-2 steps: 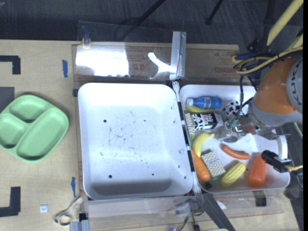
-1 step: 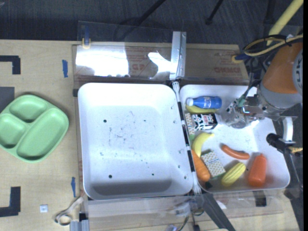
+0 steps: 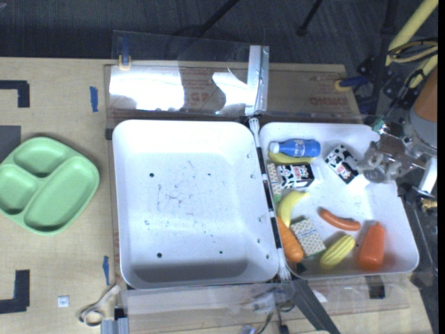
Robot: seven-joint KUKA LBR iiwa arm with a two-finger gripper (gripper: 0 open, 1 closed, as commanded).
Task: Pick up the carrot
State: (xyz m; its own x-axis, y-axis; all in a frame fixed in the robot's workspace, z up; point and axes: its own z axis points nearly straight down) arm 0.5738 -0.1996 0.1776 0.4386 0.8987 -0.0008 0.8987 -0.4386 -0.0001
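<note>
At the right edge of the frame, the arm (image 3: 425,117) reaches in over the upper right corner of the right bin (image 3: 396,207), its grey wrist cut off by the frame edge so that little of it shows beyond an orange patch. Its pincer (image 3: 379,160) hangs above the bin's upper right part, just beside a small black-and-white patterned box (image 3: 341,163); the metal parts there blur together, and I cannot tell whether it is open or closed. Nothing is visibly held.

Low in the same bin, against its left wall, lies the carrot (image 3: 290,241), partly covered by a checkered packet (image 3: 308,237) and touching the lower end of a banana (image 3: 289,205). Nearby lie a corn cob (image 3: 336,250), a sausage (image 3: 338,220) and an orange-red piece (image 3: 372,245) whose kind is hard to make out. A blue bottle (image 3: 297,148) lies near the top. On the table at left sits a green divided plate (image 3: 46,184).
</note>
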